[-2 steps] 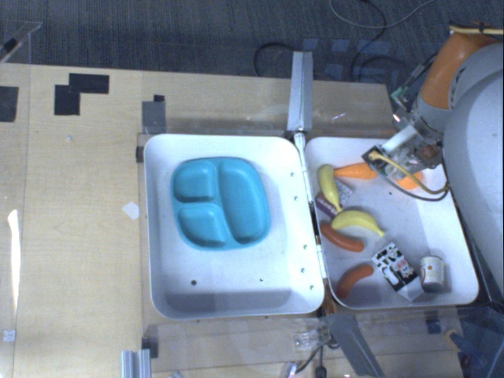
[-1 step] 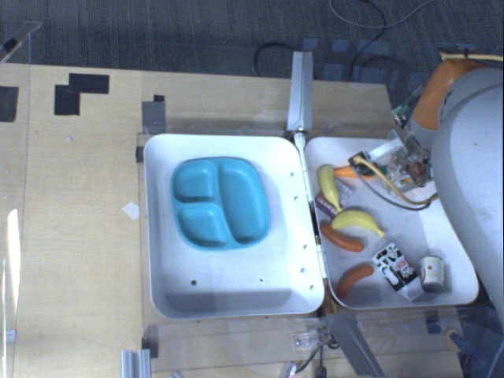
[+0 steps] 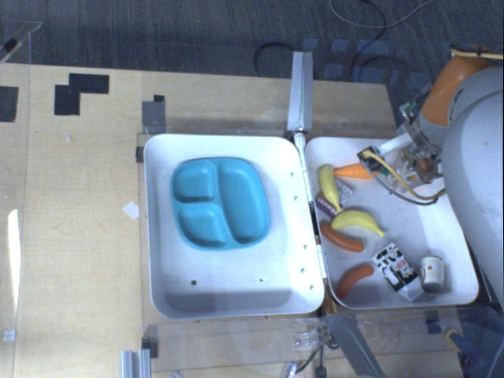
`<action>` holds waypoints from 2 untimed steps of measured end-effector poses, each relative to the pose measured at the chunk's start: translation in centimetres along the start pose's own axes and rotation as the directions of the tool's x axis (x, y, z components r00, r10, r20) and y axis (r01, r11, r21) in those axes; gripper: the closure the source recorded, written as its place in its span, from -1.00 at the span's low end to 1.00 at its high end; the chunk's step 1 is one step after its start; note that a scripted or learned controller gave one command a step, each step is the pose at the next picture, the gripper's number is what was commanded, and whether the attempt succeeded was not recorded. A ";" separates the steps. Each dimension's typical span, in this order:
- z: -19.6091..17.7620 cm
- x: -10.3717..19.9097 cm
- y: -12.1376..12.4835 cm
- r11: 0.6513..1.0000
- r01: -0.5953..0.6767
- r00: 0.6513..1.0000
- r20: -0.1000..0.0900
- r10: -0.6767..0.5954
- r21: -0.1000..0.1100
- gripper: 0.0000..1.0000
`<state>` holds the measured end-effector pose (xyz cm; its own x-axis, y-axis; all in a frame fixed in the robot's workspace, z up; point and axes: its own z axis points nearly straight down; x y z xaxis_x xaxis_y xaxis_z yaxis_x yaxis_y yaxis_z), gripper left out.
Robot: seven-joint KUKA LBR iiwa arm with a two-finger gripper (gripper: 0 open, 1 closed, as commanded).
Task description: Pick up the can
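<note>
Down in the near right corner of the right bin (image 3: 461,294) lies the can (image 3: 431,272), a small pale cylinder tipped on its side with its round end facing the camera. Just to its left, nearly touching, sits a black-and-white patterned box (image 3: 395,267). Further left in the same bin are two red sausages (image 3: 343,239), one near the middle and one (image 3: 353,277) toward the near edge, with a yellow banana (image 3: 357,222) just beyond them. A second banana (image 3: 328,186) lies along the bin's left wall, and an orange carrot (image 3: 352,172) points rightward at the far end.

The gripper (image 3: 394,164) hangs over the far right part of that bin, beside the carrot's tip and well apart from the can, with wires looping around it; whether its fingers stand apart or together I cannot tell. The grey arm (image 3: 476,156) fills the right side.

In the left bin (image 3: 157,211) rests a blue divided tray (image 3: 220,203).
</note>
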<state>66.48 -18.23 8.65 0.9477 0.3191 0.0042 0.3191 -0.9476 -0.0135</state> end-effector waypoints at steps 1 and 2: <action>-5.0 -0.5 0.5 1.000 0.013 1.000 -0.001 -0.013 -0.014 1.00; 0.0 -0.7 1.7 0.999 -0.036 0.999 -0.001 0.036 -0.011 1.00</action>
<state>66.39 -20.01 8.66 0.9585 0.2852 0.0047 0.2852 -0.9585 -0.0029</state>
